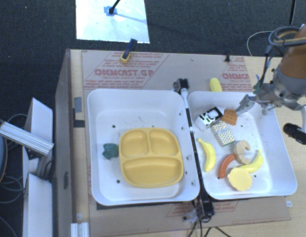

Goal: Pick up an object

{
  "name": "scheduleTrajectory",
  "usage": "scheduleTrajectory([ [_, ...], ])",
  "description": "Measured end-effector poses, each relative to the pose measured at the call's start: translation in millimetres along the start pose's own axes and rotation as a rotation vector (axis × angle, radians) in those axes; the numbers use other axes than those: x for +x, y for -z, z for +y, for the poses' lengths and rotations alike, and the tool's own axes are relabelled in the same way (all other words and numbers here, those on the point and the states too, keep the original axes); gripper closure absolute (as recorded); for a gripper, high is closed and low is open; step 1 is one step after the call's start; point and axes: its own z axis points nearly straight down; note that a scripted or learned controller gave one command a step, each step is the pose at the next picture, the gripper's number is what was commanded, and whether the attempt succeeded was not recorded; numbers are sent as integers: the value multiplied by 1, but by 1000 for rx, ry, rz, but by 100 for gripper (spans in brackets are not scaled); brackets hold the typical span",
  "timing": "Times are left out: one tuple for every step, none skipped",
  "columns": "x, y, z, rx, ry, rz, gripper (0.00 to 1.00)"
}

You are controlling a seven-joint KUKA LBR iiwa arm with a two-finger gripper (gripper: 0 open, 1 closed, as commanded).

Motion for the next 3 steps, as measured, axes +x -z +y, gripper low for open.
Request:
scheduleTrajectory([
  [34, -48, -80, 2, -2, 1, 0],
  [44, -108, -124, -8, -3, -4, 0],
  [43, -97, -122, -12, -3, -6, 100],
])
